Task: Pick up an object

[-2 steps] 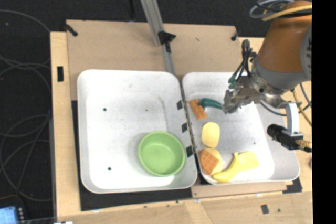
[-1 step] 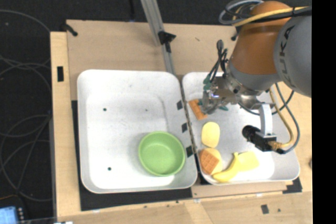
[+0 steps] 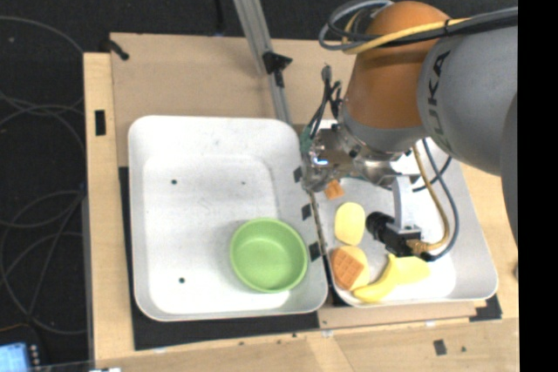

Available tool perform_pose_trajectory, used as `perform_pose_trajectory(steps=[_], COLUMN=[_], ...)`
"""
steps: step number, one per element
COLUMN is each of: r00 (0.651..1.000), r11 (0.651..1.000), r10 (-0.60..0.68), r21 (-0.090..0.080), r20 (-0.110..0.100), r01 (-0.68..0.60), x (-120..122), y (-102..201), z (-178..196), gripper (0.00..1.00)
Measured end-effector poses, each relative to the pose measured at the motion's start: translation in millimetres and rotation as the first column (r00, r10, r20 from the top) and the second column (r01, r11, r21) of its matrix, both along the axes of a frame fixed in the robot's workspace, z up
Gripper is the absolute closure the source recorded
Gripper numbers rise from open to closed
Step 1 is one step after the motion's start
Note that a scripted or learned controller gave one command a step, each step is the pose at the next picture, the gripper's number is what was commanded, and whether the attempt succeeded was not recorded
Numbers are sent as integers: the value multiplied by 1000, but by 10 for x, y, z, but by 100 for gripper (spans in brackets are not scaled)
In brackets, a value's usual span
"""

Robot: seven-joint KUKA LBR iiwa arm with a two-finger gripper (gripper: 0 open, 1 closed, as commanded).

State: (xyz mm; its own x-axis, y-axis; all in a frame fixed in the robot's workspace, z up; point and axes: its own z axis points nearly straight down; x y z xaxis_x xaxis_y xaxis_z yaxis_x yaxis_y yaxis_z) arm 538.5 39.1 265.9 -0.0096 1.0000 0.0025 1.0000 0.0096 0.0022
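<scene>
In the camera view, I am looking down at the right bin (image 3: 475, 274), where my candidate things are lying close together near its left wall. A pale yellow rounded piece (image 3: 350, 223), perhaps a toy lemon or potato, is sitting just above an orange waffle-patterned piece (image 3: 348, 266), and a yellow banana (image 3: 394, 277) is curving along the bin's lower edge, touching or nearly touching the orange one. A small orange bit (image 3: 333, 188) is peeking out just under my wrist. I am judging all of these to be light, hollow plastic play food: stiff, smooth and rather slippery, not fragile. The pale yellow piece is offering the best hold, across its narrower middle, since it is standing a little clear of its neighbours. The banana is wanting a grip across its thick mid-section, and the waffle piece looks flat and hard to get under.

In the left bin (image 3: 174, 152) a green bowl (image 3: 268, 253) is resting near the lower right corner; its thin rim would be an awkward hold.

My arm (image 3: 471, 91) is reaching in from the right, its orange band bulking over the divide between the bins, wrist pointing down. My tool (image 3: 324, 168) is hanging low over the right bin's upper left part, near the small orange bit. I cannot tell how it is set, because the wrist and cables are hiding it.
</scene>
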Motion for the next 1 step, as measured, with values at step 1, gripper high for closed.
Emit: perform_pose_trajectory(steps=[1], r00=[1000], r11=[1000], r10=[-7], r21=[-2], r20=[-4], r01=[7], x=[-24], y=[406], z=[-65], gripper=[100])
